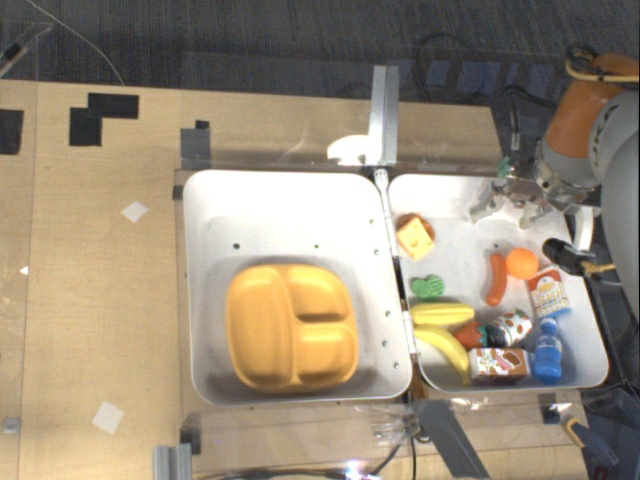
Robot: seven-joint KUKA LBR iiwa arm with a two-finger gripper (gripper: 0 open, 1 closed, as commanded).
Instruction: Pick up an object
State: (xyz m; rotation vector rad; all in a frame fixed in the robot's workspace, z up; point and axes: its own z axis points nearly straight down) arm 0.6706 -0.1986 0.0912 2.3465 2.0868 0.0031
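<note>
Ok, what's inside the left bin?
Just a yellow divided tray lying on the left bin floor, its compartments bare. Whatever is under the tray is covered.

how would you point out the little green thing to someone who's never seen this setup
Look in the right-hand white bin, along its left wall. The green toy lies there, between the yellow-orange block above it and the bananas below. It is the only green item in either bin.

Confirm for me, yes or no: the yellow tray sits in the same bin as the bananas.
No. The yellow tray lies in the left bin, while the bananas lie in the right bin.
</note>
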